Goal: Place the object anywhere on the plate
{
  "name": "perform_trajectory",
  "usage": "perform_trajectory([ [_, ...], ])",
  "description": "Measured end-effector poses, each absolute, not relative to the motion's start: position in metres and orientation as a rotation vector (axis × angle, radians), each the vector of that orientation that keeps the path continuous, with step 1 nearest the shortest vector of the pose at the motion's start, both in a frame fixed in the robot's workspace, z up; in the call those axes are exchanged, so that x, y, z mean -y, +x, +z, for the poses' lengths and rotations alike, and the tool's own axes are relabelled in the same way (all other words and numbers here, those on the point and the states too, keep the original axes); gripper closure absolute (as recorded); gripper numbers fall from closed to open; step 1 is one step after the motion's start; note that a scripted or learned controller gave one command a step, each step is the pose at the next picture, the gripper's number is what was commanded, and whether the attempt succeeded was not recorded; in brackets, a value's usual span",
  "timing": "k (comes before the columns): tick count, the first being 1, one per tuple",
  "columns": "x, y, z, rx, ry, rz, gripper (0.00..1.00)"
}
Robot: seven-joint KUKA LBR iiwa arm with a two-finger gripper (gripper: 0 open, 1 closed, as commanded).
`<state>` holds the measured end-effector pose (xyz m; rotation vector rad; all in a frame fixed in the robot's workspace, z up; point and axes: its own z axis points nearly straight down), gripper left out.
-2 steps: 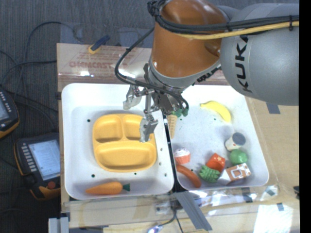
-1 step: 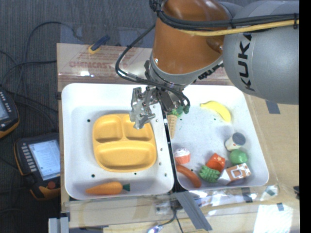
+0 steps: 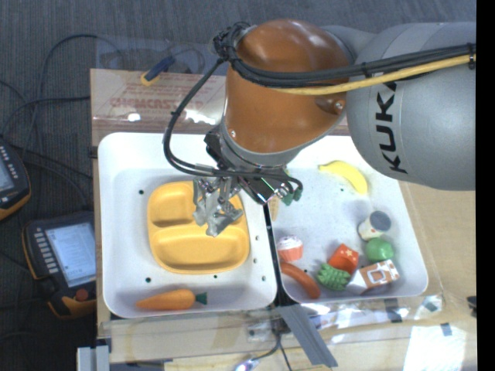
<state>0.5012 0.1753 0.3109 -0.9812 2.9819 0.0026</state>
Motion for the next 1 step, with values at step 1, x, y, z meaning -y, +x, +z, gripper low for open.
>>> perform_trajectory([
  [1, -0.1752, 0.5012, 0.3109, -2.982, -0.981, 0.003, 0.00],
])
